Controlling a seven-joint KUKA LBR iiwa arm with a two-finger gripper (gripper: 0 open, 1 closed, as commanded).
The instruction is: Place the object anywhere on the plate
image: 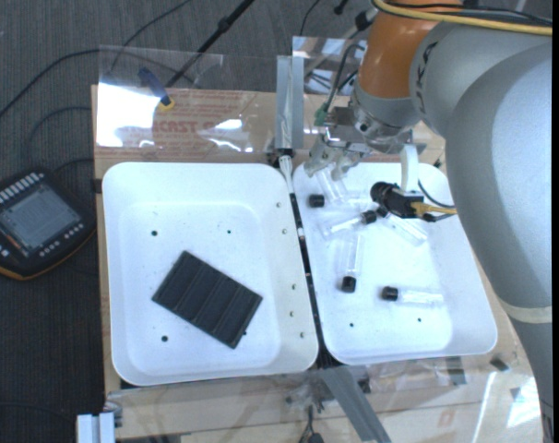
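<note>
A dark ribbed rectangular plate [207, 299] lies flat in the left bin [141, 192], slightly turned. Several clear tubes with black caps lie in the right bin [464, 330]: one [317, 197] near the far left corner, one [350, 221] toward the middle, one [351, 264] below it and one [410, 295] at the right. My gripper [327, 168] hangs over the right bin's far left corner, just above the nearest tube. Its fingers stand apart with nothing between them.
The grey arm fills the right side and overhangs the right bin's far edge. A black connector with a yellow cable [390, 196] hangs by the wrist. A teach pendant [30, 221] lies on the floor at the left. The ridge between the bins [303, 257] separates tubes and plate.
</note>
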